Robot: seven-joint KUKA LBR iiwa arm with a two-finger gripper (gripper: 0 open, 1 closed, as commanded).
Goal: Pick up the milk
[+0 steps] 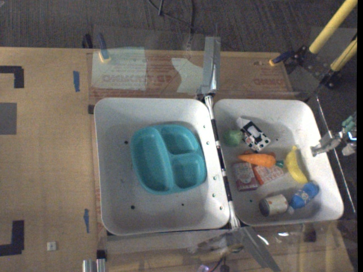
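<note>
The milk (254, 136) is a small carton with black and white cow patches. It lies tilted in the upper left part of the right bin (295, 107). A green round fruit (232, 137) touches its left side and a carrot (258, 159) lies just below it. My gripper (330, 144) hangs at the right rim of the right bin, well to the right of the milk and apart from it, with nothing seen in it.
A banana (295, 164), two red packets (245, 176) (270, 173), a can (274, 204) and a blue bottle (304, 196) crowd the lower half of the right bin. The left bin (113, 129) holds a teal divided plate (168, 158).
</note>
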